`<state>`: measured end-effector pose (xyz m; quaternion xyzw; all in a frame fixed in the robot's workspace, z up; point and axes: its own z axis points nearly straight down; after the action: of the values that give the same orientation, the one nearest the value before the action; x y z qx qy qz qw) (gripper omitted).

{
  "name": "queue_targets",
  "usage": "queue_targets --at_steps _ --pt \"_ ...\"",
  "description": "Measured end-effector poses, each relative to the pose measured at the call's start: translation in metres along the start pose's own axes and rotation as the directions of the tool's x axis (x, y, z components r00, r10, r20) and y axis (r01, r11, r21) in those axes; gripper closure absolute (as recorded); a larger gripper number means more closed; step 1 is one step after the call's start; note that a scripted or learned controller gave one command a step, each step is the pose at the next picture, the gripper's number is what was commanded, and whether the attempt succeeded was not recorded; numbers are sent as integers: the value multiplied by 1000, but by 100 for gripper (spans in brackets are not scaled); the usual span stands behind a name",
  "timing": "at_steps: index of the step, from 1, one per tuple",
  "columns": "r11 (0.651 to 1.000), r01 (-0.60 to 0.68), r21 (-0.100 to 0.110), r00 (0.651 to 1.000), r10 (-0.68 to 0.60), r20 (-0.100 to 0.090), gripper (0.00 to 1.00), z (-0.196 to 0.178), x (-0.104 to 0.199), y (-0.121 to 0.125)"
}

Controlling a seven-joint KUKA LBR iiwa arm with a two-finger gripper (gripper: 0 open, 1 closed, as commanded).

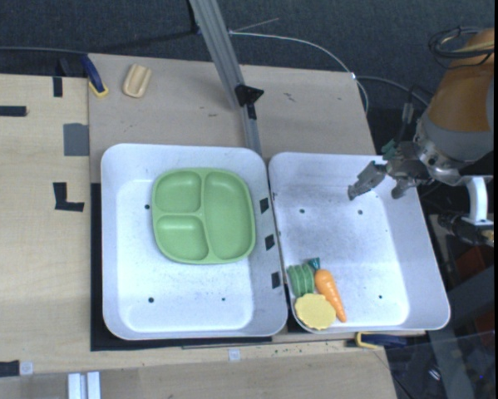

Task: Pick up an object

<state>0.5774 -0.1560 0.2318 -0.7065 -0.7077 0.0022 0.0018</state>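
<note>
Sitting in the left bin (pixel 124 223) is a green plate (pixel 204 215) with 3 parts. At the near left corner of the right bin (pixel 398 248) lie a green toy (pixel 301 276), an orange carrot (pixel 329 293) and a yellow piece (pixel 315 312), all touching. The claw (pixel 377 184) hangs spread over this bin's far right side, pinching nothing.

Green divided plate (pixel 204 215) in left bin (pixel 115 248); tan block (pixel 136 81) on bench (pixel 32 223).
</note>
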Motion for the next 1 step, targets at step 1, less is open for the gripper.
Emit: queue_targets --at_steps 1 --pt "1000 0 0 1000 0 -1 0 49 8 4"
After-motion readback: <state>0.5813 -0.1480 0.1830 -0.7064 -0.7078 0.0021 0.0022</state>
